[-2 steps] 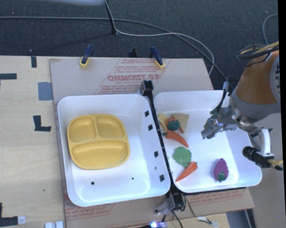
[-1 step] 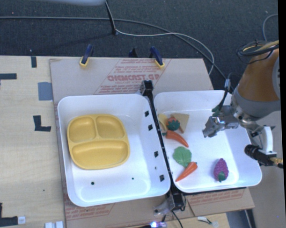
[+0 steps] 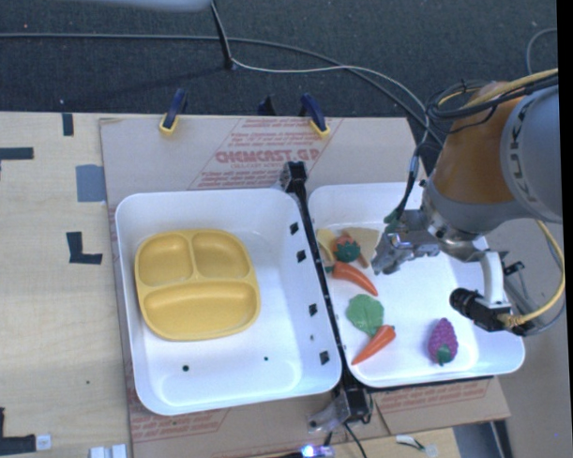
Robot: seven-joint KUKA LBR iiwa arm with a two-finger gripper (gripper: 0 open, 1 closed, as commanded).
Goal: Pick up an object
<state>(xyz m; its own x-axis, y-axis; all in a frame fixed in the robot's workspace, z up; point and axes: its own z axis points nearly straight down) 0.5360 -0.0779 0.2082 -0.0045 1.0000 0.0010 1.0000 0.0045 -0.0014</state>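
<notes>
The right white bin [image 3: 498, 362] holds several toy foods. An orange carrot [image 3: 374, 343] lies near its front, with a green leafy piece [image 3: 365, 313] just behind it. A red-orange pepper [image 3: 355, 277] and a small green and orange piece [image 3: 346, 248] lie near the bin's left wall, beside a pale yellow wedge [image 3: 364, 237]. A purple grape bunch [image 3: 442, 340] rests at the front right. My gripper [image 3: 389, 257] hangs over the bin's middle, just right of the pepper, fingers pointing down with nothing seen between them.
The left white bin [image 3: 151, 388] holds a yellow divided plate [image 3: 195, 281]. A black divider with clips [image 3: 311, 269] runs between the bins. The grey and orange arm [image 3: 481, 160] covers the right bin's back right corner. Cables cross the dark floor behind the bench.
</notes>
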